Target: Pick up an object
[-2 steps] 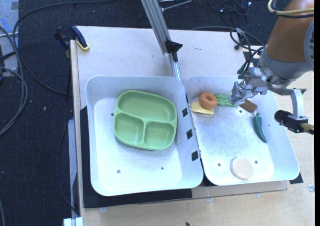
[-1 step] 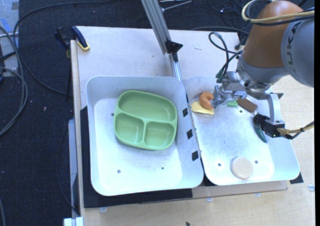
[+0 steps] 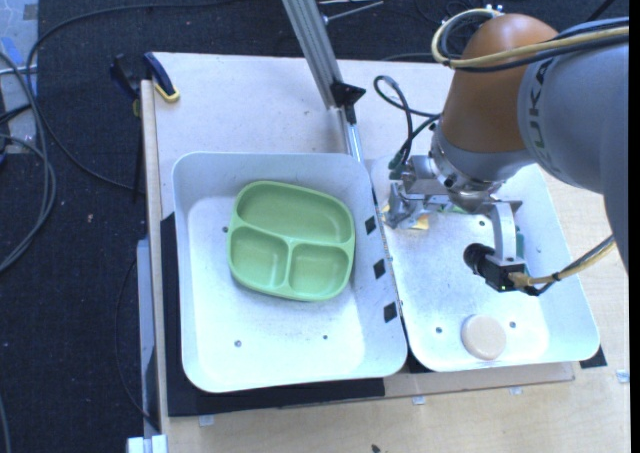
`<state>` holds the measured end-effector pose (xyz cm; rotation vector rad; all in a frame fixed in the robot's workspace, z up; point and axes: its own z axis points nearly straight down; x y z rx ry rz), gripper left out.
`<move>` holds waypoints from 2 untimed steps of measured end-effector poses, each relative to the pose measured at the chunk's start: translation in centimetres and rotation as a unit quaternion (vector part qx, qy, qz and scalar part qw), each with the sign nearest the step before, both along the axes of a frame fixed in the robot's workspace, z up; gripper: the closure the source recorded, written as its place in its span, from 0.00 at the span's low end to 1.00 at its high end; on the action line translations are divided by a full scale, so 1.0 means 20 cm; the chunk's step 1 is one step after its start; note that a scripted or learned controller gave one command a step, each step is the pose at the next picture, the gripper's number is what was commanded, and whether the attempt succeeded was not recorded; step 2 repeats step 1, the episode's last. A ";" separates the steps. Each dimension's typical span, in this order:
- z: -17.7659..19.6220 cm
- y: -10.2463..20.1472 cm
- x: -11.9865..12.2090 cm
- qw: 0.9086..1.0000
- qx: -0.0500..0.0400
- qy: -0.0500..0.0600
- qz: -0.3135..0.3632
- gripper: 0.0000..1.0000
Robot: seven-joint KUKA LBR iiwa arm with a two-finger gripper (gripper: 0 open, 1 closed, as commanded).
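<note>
In the right bin (image 3: 560, 241), my gripper (image 3: 408, 203) sits low near the back left corner; I cannot tell its state. A round beige disc (image 3: 484, 336) lies near the front, well apart. A green divided plate (image 3: 292, 240) rests in the left bin (image 3: 200, 341).

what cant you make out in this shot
- End effector, camera view: the arm's wrist covers it, so its state and any contact are unclear.
- Yellowish item under it: too small and half hidden to identify.
- Right bin: its far part is hidden behind the arm.
- Round tan object: blurred; type uncertain.
</note>
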<state>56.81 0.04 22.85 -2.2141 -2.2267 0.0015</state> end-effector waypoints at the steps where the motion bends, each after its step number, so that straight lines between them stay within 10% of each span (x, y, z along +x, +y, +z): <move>1: -0.05 0.27 -0.01 1.000 0.000 0.000 0.000 1.00; 2: -0.05 0.27 -0.01 1.000 0.000 0.000 0.000 1.00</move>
